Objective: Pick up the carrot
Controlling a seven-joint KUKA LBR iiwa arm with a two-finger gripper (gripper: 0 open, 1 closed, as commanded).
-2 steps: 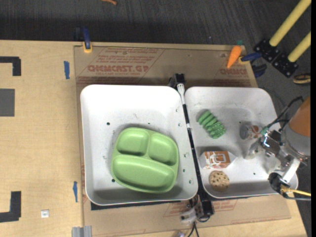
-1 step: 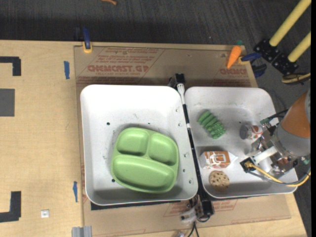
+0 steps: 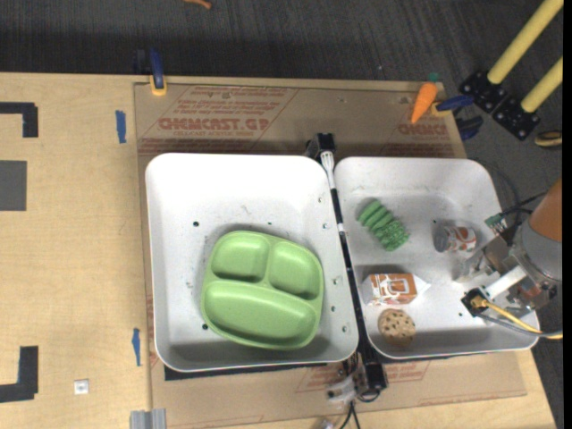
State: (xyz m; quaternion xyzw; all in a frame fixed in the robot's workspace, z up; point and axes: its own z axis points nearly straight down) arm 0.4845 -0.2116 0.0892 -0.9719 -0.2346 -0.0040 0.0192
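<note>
Lying outside the bins, the carrot (image 3: 424, 102) sits well behind the hand (image 3: 487, 280).

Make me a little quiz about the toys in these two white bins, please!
1. True or false: the green divided plate lies in the left bin.
2. Where is the carrot? A) in the right bin B) on the bench beyond the right bin C) on the plate
3. What round snack sits beside the gripper in the right bin?

Key: 1 true; 2 B; 3 the cookie.
</note>
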